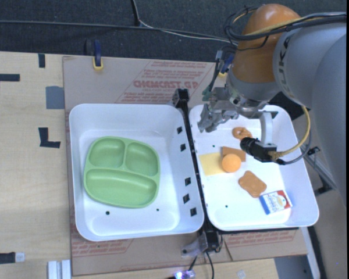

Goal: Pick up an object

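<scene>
A: Orange ball [232,163] is the likeliest pick. It sits in the right bin [302,214], just below and right of the claw [211,121], touching the yellow slab [210,164].
B: Claw state?
A: Can't tell, the view is too blurred to read it. Nothing visibly held.
B: Step?
A: Approach, I'd judge. The claw hangs over the bin's upper left corner.
B: Next?
A: Shift toward the ball, centre over it, then descend. The brown block [233,152] crowds it.

grey arm [314,68] bent low, gripper [212,120] pointing down.
</scene>
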You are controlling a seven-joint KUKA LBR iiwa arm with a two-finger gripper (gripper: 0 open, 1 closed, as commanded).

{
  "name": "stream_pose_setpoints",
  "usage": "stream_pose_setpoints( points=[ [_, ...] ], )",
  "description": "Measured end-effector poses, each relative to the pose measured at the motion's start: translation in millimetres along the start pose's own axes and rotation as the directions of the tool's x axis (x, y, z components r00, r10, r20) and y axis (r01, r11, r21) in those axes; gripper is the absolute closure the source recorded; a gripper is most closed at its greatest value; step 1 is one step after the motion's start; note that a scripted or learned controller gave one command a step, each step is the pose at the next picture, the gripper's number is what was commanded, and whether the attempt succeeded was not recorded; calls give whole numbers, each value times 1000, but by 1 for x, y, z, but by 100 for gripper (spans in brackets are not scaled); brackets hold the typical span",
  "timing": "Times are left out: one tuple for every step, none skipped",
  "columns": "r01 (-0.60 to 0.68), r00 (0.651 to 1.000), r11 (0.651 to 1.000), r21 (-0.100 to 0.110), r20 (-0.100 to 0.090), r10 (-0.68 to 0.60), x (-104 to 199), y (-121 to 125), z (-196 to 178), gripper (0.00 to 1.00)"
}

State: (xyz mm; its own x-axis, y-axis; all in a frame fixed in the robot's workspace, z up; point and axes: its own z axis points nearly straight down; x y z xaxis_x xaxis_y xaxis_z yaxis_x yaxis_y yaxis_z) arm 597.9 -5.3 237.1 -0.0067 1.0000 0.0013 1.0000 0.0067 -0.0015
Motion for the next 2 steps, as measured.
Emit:
stream_pose_setpoints(
  points=[
    [-1, 1000, 1000, 2, 1, 1, 51, -5, 16, 100],
    [0, 1000, 1000, 0, 0, 0, 99, -2, 7, 100]
  ],
)
